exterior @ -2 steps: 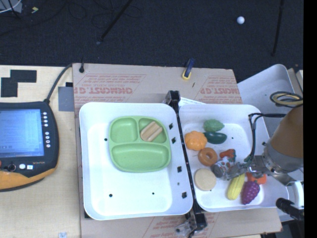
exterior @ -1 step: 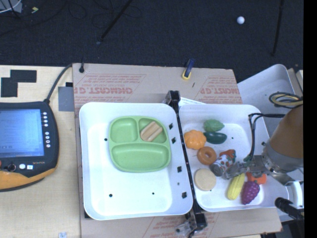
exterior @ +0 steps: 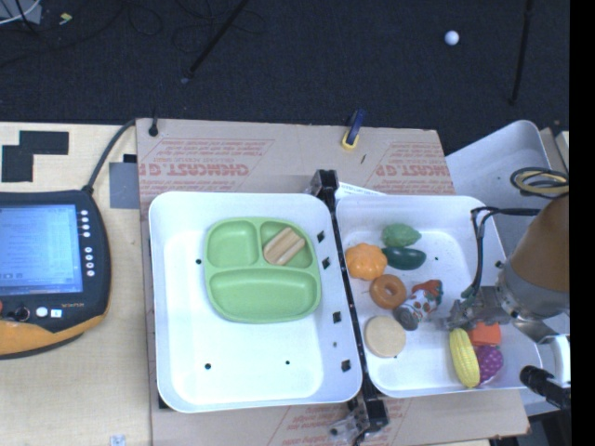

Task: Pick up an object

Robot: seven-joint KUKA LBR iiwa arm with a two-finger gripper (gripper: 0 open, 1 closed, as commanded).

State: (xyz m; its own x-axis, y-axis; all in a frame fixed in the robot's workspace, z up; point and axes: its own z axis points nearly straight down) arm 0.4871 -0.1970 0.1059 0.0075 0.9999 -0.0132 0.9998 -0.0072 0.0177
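Observation:
The right bin (exterior: 437, 214) holds several toy foods: an orange fruit (exterior: 365, 261), a light green piece (exterior: 402, 234), a dark green piece (exterior: 405, 257), a brown donut (exterior: 388, 292), a red and white piece (exterior: 428, 296), a cream disc (exterior: 384, 336), a small grey piece (exterior: 406, 319), a yellow corn cob (exterior: 464, 357), and a red piece (exterior: 486, 334) over a purple one (exterior: 490, 364). My gripper (exterior: 465, 318) hangs low over the bin's right part, just above the corn cob and beside the red piece. I see nothing lifted in it.
The left bin (exterior: 186, 342) carries a green divided plate (exterior: 262, 286) with a tan block (exterior: 284, 245) in its upper right compartment. A teach pendant (exterior: 46, 268) lies at the far left. The arm (exterior: 548, 258) covers the right bin's right rim.

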